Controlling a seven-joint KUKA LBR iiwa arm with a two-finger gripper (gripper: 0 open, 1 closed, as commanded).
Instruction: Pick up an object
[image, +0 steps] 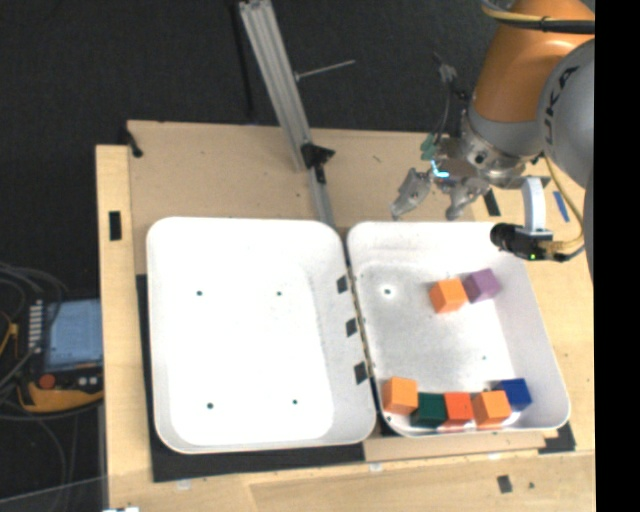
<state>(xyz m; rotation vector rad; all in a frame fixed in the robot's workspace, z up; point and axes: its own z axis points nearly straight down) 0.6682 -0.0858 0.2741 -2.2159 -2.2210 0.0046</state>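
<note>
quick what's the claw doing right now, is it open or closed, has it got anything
Claw: open, fingers spread, nothing between them; it hangs above the far rim of the right bin, away from the blocks.

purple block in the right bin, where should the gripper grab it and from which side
Come straight down from above onto the purple block and close on its near and far faces. An orange block sits against its left side, so that side gives a finger little room, while the bin floor in front and behind looks bare. The gripper hangs open above the bin's far rim.
</note>
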